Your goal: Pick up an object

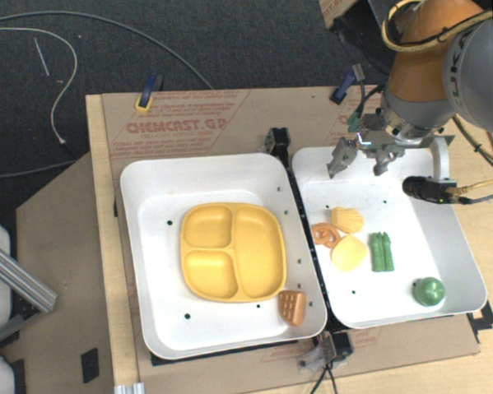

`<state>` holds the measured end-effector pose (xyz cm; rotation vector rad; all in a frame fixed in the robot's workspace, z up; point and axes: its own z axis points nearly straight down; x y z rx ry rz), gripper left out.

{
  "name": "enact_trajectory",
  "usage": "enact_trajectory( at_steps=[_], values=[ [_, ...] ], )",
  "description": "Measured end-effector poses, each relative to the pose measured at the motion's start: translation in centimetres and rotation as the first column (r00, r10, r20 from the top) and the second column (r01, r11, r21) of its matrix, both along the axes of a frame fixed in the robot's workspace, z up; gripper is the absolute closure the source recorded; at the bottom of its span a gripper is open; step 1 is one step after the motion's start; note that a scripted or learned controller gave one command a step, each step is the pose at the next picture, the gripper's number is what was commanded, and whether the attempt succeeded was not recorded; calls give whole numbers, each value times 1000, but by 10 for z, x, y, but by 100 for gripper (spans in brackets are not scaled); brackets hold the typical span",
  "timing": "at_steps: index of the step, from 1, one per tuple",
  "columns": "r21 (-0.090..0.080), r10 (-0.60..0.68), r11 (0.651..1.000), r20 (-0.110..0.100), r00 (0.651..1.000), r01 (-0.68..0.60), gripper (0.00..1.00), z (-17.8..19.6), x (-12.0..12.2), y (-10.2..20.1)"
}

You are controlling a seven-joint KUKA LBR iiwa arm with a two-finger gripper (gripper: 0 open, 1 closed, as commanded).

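Bench: a brown cardboard sheet (226, 119) with red lettering covers it; dark carpet lies past it along the top and left of the frame, with a white cable (55, 87) looping at upper left.
Clips: a blue clip (149, 90) sits on the sheet's top edge at left, another (344, 86) at right.
Left bin (141, 239): centre-left of the frame; it carries a yellow tray (233, 252) with three sections in its middle and a brown waffle piece (292, 307) at its lower right corner, just beside the tray.
Right bin (455, 239): centre-right, touching the left bin along a black seam.
Objects in right bin: an orange pretzel (324, 235), a pale yellow piece (347, 220) and a yellow disc (348, 253) cluster near its left wall; green beans (382, 252) lie just beside the disc; a green ball (429, 291) rests near the lower right corner.
Arm (432, 50): enters at upper right, orange band above the wrist.
Gripper (358, 157): over the right bin's upper edge, fingers spread wide, nothing between them, well apart from the cluster.
Open room: the right bin's floor is bare from the cluster to its right wall and across its lower left; the left bin is bare all round the tray.
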<state>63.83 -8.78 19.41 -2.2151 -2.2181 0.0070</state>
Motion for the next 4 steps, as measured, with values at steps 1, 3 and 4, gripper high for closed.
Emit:
enact_trajectory(
  at_steps=[1,3,4],
  values=[
    [0,-2,1000,0,1000,2,0,-59,-6,-6],
    [0,-2,1000,10,1000,2,100,-97,-4,-5],
    [-2,-2,1000,14,1000,2,100,-47,-10,-11]
  ],
)
